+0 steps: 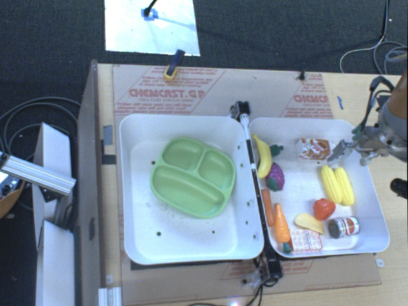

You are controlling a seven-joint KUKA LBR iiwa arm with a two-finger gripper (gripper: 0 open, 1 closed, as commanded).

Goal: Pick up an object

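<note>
Although the task names no particular object, we judge the likeliest candidate to be the corn point(338, 184), a pair of yellow cobs lying side by side in the right bin point(381, 229), toward the right of the frame. The gripper point(354, 148) hangs at the upper right edge of that bin, reaching in from the right side of the picture. Whether its jaws are spread or closed we cannot tell; nothing is seen between them.

The relation that matters: the corn lies just below and slightly left of the jaws in the frame, near but apart. Its long axis runs roughly top to bottom of the picture, tilted a little — in our judgement a grasp would need to close across that axis.

Other items share the right bin: a brown packet point(314, 148) left of the jaws, a banana point(262, 157), a purple fruit point(275, 176), a carrot point(281, 223), a tomato point(324, 208) and a small can point(344, 227) — the tomato sits close below the corn and could be nudged. The left bin point(137, 190) holds a green divided plate point(193, 178).
</note>
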